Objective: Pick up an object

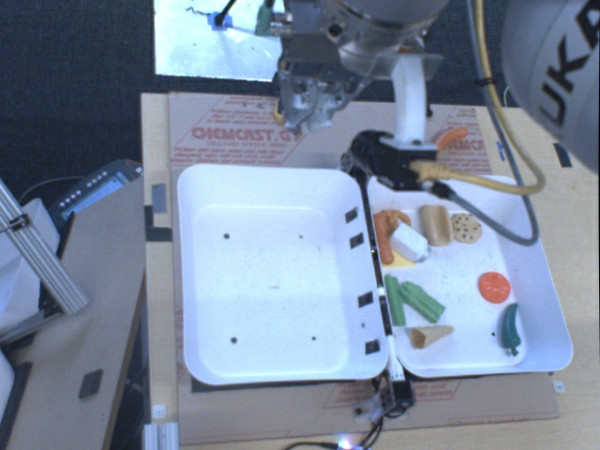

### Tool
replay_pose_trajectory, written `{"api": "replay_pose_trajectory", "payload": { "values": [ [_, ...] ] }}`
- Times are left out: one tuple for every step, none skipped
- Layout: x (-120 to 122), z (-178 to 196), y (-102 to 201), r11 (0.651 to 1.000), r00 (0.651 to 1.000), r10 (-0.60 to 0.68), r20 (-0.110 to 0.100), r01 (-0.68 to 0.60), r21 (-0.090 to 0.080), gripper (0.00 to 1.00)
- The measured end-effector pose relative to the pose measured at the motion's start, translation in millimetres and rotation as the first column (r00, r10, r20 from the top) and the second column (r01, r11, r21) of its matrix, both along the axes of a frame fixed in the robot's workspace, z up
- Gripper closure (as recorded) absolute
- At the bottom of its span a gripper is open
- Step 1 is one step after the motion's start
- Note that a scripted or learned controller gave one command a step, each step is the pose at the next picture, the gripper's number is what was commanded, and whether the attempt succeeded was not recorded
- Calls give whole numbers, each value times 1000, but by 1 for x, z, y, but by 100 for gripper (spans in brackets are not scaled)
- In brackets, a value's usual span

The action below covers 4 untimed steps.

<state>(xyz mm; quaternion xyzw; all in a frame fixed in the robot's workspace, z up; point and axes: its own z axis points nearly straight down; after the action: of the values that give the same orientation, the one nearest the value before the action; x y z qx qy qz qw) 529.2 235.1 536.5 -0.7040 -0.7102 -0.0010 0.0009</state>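
From the camera above the bench, the gripper (302, 111) hangs at the top of the view, over the brown cardboard sheet (234, 134) behind the left bin (202, 251), a cluster of grey metal and small fittings under the arm's wide round wrist. Whether it is open or shut I cannot tell; the tip is a tangle of metal parts against the printed cardboard, and nothing can be seen clamped in it. The left bin is a shallow white plastic tray with rounded corners and a few small dark dots on its floor. The right bin (548, 340) is the same kind of tray, joined to the first along a dark strip with small black clips. In it lie the toy food pieces: an orange piece (390, 221) touching a white block (410, 243), a tan bread-like roll (434, 223) just beside them, a round speckled cookie (466, 228), a flat red-orange tomato (494, 287), two green bean-like sticks (410, 299) side by side, a tan cone (429, 336) and a small dark green pepper (509, 327) near the right rim. A yellow cable (487, 182) runs over the bin's back edge beside a white post (410, 101).
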Motion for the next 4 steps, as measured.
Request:
{"api": "replay_pose_trajectory", "payload": {
  "values": [
    [93, -3, -27, 1000, 1000, -12, 4, 12, -4, 100],
    [4, 0, 1, 1000, 1000, 1, -1, -1, 0, 100],
    [-45, -1, -1, 1000, 1000, -3, 0, 3, -1, 100],
    [-43, -2, -11, 1000, 1000, -8, 0, 8, -2, 100]
  ]
}}
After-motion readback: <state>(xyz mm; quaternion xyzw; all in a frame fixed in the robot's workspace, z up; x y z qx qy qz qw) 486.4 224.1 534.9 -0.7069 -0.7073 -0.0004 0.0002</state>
